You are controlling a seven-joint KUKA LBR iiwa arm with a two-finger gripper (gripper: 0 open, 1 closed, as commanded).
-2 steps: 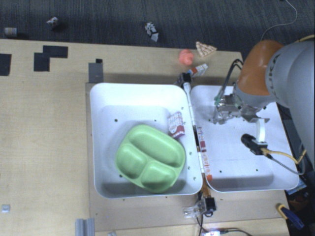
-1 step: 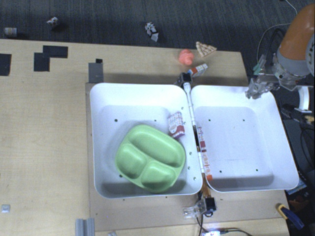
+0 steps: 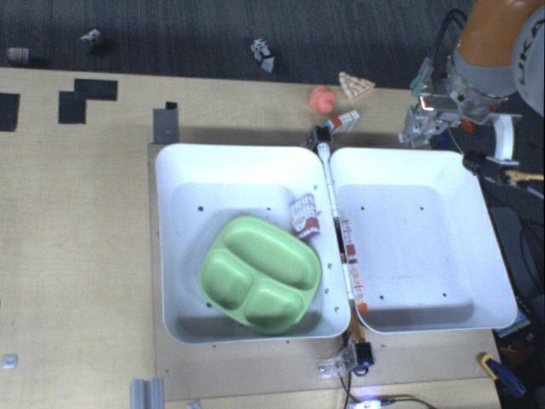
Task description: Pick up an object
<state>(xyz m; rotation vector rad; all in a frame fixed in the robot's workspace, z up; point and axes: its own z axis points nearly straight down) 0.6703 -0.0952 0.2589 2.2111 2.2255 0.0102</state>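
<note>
Camera view puts your hand (image 3: 423, 128) beyond the right bin's (image 3: 477, 313) far rim; whether it's spread, you can't tell. The green tray (image 3: 260, 271) lies in the left bin (image 3: 170, 228), diagonally away, across the divider.

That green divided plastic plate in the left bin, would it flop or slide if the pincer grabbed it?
The green divided plastic plate looks moulded, so probably stiff. Its smooth rounded rim could slip from a pinch. It sits tilted, so may rock.

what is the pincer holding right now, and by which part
Nothing visible: the pincer hangs above the bench beyond the right bin, with no object between its tips.
</note>
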